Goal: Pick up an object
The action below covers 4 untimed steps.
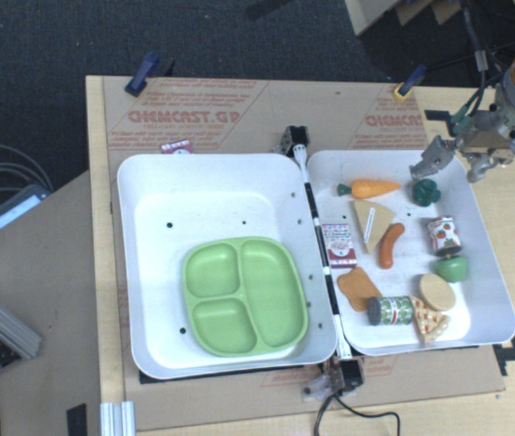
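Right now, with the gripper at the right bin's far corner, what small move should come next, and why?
Probably lower the gripper a little toward the dark green toy. It sits just beside that toy, near the far edge of the right bin, and nothing is visibly between its fingers.

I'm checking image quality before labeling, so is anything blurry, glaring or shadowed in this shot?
Camera view: even, soft lighting; the toy food in the right bin is fairly sharp, though small labels stay unreadable; the gripper looks slightly soft at its edges; the green plate shows mild sheen, no harsh glare; faint shadows line the left bin walls.
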Each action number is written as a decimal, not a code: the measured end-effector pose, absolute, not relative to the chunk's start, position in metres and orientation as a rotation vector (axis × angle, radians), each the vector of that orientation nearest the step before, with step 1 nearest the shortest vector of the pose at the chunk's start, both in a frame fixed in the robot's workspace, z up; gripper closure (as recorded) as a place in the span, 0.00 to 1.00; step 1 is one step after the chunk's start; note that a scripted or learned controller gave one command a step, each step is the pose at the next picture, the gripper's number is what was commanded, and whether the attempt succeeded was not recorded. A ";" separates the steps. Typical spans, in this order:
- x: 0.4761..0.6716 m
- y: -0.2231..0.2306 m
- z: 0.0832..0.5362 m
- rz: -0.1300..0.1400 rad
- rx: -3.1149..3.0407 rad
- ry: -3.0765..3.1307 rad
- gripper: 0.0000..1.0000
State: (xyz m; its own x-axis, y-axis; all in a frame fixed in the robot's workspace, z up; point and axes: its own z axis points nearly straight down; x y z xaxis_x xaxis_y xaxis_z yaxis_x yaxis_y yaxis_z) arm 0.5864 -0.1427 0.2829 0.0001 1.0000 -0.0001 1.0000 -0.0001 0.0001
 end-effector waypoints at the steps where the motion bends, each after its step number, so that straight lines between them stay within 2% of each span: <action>1: 0.581 -0.122 0.129 -0.003 2.224 2.223 0.00; 2: 0.578 -0.136 0.084 -0.001 2.224 2.222 0.00; 3: 0.579 -0.136 0.095 0.000 2.223 2.219 1.00; 4: 0.571 -0.051 0.230 0.004 2.219 2.223 1.00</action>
State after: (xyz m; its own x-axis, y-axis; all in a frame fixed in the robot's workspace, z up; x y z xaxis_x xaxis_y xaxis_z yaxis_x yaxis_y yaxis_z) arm 0.5712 -0.0514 0.2301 -0.0018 1.0000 0.0010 1.0000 0.0018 0.0026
